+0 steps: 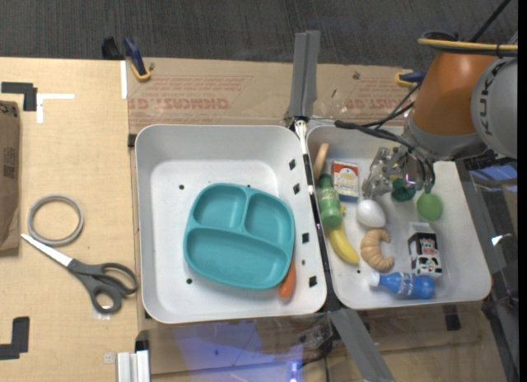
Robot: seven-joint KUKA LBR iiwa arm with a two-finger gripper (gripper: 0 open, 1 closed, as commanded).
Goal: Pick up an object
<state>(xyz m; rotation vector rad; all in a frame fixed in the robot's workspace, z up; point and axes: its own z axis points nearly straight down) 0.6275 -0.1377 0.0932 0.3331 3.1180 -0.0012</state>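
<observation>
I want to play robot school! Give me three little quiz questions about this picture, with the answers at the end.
1. True or false: the teal divided plate lies in the left bin.
2. Which food lies closest beside the banana? A) croissant B) carrot C) white egg
3. Fill in: on the bench left of the bins lie a roll of tape and a pair of ____.

Key
1. True.
2. A. The croissant lies just right of the banana in the right bin.
3. Scissors. They lie just below the tape.
</observation>
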